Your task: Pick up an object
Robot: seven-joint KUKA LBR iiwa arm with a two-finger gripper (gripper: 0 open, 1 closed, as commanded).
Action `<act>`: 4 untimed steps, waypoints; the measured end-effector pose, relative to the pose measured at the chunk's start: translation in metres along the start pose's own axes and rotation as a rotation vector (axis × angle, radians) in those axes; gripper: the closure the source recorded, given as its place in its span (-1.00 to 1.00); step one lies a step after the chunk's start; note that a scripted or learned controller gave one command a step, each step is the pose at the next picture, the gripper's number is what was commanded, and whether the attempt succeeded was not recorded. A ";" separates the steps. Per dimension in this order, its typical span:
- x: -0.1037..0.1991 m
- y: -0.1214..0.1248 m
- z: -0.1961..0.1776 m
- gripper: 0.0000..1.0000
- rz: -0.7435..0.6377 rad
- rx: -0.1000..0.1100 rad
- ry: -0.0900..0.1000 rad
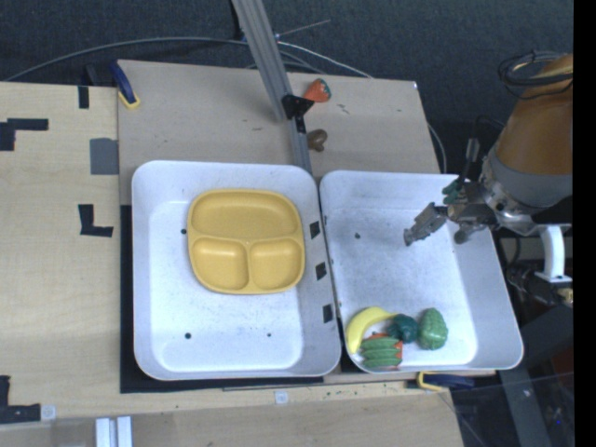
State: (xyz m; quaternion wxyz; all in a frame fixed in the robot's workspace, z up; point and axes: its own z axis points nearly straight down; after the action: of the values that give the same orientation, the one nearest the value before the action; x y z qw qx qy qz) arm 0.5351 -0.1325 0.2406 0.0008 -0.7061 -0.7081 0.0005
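The end effector (421, 229) hangs over the right bin (484, 277), in its far-right part, pointing left twd the bin's bare middle; nothing sits between its tips, and whether it's open or shut I cannot tell, too small and dark at this angle. It's well apart from any toy, so prob. mid-approach, not yet at a grasp. Behind it the arm (535, 147) comes in from the right w/ its orange band at the far right edge. The pickable things are bunched in the near part of the right bin: a yellow banana (364, 322) on the left, a green and red toy (381, 350) just beside it and nearer, a dark teal piece (404, 327) in the middle, a green veg (432, 328) to the right, all touching or nearly so. That clump against the near wall likely makes a clean pinch awkward; the banana or the green veg on the outer sides look easiest to reach. The left bin (149, 250) holds a yellow divided plate (247, 240), w/ three compartments, lying flat toward the far side. Both bins sit side by side on the desk (56, 268). A slanted metal rod (265, 49) rises at the far side, and a small orange-red item (318, 89) lies beside its base.
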 end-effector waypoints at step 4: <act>0.001 -0.005 0.152 -1.00 0.002 -0.001 -0.002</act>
State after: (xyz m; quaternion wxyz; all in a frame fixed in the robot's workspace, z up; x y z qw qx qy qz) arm 0.5300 -0.1314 0.0886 -0.0001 -0.7067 -0.7076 0.0009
